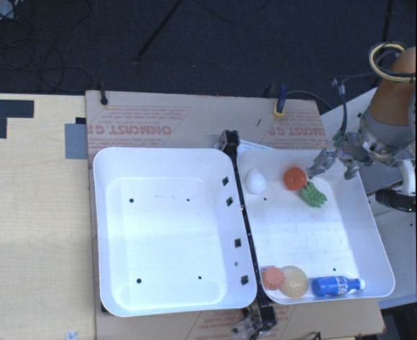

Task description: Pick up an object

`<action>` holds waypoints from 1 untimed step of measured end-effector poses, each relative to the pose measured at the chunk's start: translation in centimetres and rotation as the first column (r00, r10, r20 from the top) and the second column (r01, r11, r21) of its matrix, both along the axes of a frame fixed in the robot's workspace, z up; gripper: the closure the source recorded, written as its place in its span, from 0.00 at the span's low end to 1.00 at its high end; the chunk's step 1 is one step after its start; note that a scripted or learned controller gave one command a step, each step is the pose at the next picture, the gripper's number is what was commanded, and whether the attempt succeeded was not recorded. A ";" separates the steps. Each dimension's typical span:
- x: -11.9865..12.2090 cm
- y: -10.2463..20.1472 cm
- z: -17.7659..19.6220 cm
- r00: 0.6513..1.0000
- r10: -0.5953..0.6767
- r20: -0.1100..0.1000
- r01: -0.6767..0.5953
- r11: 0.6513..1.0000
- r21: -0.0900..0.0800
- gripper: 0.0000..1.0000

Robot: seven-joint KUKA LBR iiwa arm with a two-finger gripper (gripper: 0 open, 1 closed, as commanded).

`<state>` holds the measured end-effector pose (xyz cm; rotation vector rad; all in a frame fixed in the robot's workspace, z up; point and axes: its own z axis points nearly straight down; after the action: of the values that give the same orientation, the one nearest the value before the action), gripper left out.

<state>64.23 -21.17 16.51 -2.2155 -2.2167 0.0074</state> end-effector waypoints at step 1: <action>0.0 0.0 -8.3 1.000 0.002 0.001 -0.002 1.000 0.000 0.00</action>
<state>64.24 -21.12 8.23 -2.2137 -2.2200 0.0061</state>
